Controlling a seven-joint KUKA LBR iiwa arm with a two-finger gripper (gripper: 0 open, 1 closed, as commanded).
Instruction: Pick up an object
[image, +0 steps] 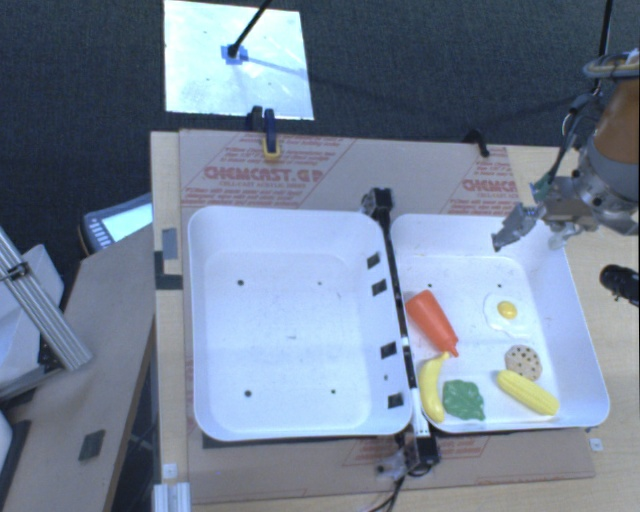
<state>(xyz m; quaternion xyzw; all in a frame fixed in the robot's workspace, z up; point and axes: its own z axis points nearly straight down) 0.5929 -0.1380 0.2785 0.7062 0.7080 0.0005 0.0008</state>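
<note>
Hand (510, 228) over right bin (570, 290) far edge, off toys

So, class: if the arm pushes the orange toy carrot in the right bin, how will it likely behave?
The orange, cone-shaped plastic carrot looks rounded, so it would probably roll, curving toward its narrow end. It seems smooth and rigid, so it may slip from a pinch. It lies close to the yellow plastic banana, which a push could nudge.
</note>
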